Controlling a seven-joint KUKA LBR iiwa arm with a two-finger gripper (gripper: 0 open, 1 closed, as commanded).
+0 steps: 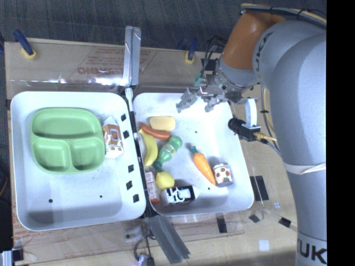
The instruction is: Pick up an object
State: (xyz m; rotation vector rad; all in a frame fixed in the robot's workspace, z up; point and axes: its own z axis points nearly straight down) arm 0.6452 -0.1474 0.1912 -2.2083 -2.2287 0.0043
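In the right bin (236, 201), toward its 5 o'clock corner, lies a carrot (203, 167), clear of the heap of toys at 9 o'clock; a small printed can (223, 174) sits just beside its tip. It looks like light, stiff, smooth plastic, likely slippery, so across the thick middle seems the best hold. The hand (201, 100) hovers at 12 o'clock, fingers spread, grasping nothing.

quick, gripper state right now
Gripper: open, holding nothing, above the far end of the right bin.
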